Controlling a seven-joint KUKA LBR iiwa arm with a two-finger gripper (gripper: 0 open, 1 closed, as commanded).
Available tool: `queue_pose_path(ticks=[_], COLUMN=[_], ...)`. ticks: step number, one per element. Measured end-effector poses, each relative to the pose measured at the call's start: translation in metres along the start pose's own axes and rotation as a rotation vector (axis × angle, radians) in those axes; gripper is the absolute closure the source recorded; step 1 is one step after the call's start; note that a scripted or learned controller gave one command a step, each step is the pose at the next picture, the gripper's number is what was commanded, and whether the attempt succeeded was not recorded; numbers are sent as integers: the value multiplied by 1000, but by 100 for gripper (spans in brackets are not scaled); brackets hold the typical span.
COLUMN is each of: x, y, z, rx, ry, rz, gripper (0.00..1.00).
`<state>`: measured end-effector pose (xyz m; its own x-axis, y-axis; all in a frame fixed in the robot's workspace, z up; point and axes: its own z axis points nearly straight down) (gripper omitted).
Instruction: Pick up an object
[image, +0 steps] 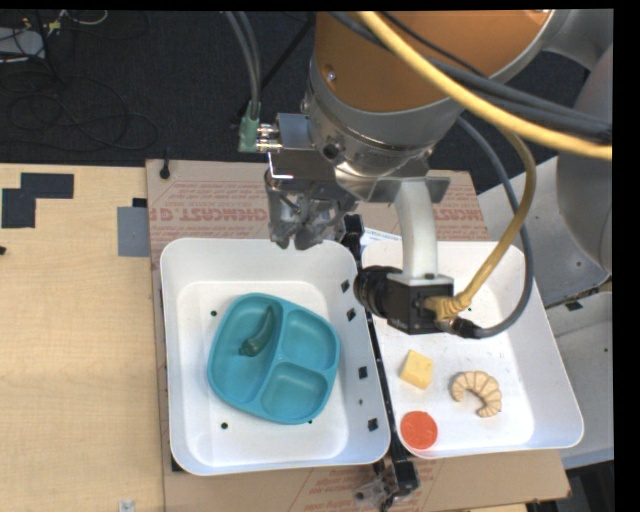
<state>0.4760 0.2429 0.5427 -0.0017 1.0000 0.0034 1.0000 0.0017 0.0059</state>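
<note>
One pale wood desk (70, 350) carries everything, with a brown cardboard sheet (215, 205), printed in red, lying under the bins.

Arm (385, 110): grey body with the orange band at the top of the view. It comes in from the right and hangs over the far edge of the bins, about where the two meet.

The jaws sit below the wrist, above the far rim of the left bin near its right corner. Cannot tell whether they are apart or together, since they read as one dark clump from this angle.

Left bin (190, 440): white and shallow. It holds a teal divided plate (290, 395) lying flat near the middle, rotated a bit relative to the bin walls.

Right bin (545, 400): white, and touching the left bin along the shared edge.

Pickable items, all lying in the bins and well apart from the jaws:
- croissant (478, 391): tan and curved, in the near half of the right bin, just right of the cheese.
- cheese block (417, 369): a yellow wedge in the right bin, left of centre.
- orange disc (419, 430): round, in the near-left corner of the right bin, just beside the cheese block on its near side.
- green piece (255, 335): small, dark green and bent, lying in the plate's far-left compartment. Too small to identify.
</note>
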Motion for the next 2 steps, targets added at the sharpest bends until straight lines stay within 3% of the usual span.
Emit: queue_pose_path(ticks=[1,2], x=[0,0], y=[-4,0], z=[204,46], rx=[26,-6], ry=[-14,3], rz=[2,0], gripper=[100,100])
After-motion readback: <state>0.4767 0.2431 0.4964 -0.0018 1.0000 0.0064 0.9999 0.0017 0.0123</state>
